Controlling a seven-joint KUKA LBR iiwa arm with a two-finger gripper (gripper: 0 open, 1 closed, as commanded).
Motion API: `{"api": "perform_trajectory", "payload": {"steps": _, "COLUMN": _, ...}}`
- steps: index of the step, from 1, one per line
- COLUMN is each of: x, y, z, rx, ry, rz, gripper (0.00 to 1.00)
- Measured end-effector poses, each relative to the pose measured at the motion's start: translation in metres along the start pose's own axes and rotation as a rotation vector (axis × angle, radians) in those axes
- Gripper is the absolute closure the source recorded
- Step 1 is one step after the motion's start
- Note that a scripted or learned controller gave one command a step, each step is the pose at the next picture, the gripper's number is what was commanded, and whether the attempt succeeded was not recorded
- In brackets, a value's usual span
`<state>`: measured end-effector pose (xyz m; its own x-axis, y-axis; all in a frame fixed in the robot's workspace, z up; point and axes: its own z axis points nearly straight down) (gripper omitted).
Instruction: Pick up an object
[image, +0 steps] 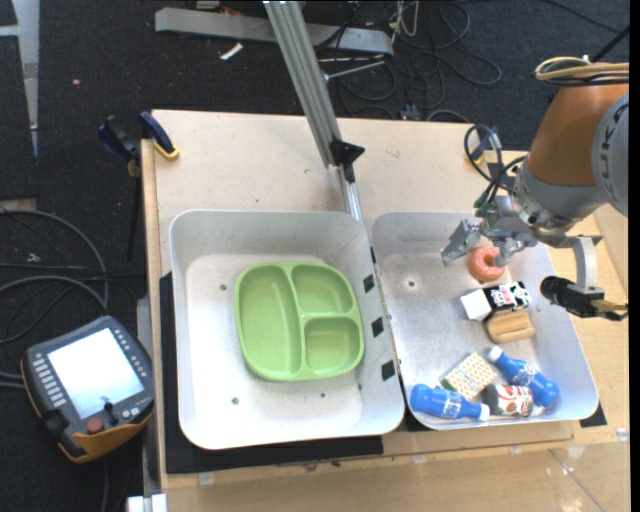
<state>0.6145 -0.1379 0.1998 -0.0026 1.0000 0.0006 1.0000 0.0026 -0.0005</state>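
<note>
In the right bin (420, 300), a pink donut (487, 264) lies near the back right. My gripper (482, 246) hangs right over it, open, one grey finger (456, 246) spread to the donut's left and the other at its right. The donut rests on the bin floor under the fingertips; it does not look lifted. In front of it lie a black-and-white box (497, 299) and a tan block (510, 325).
At the right bin's front lie a blue bottle (447, 402), a second blue bottle (525, 372), a checkered cracker (470, 377) and a red-and-white can (512, 400). The left bin (200, 300) holds a green divided plate (300, 320). A metal pole (315, 90) slants over the bench's back.
</note>
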Motion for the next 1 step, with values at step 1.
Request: {"api": "perform_trajectory", "payload": {"steps": 1, "x": 0.0000, "y": 0.0000, "z": 0.0000, "rx": 0.000, "ry": 0.000, "rz": 0.000, "gripper": 0.00}}
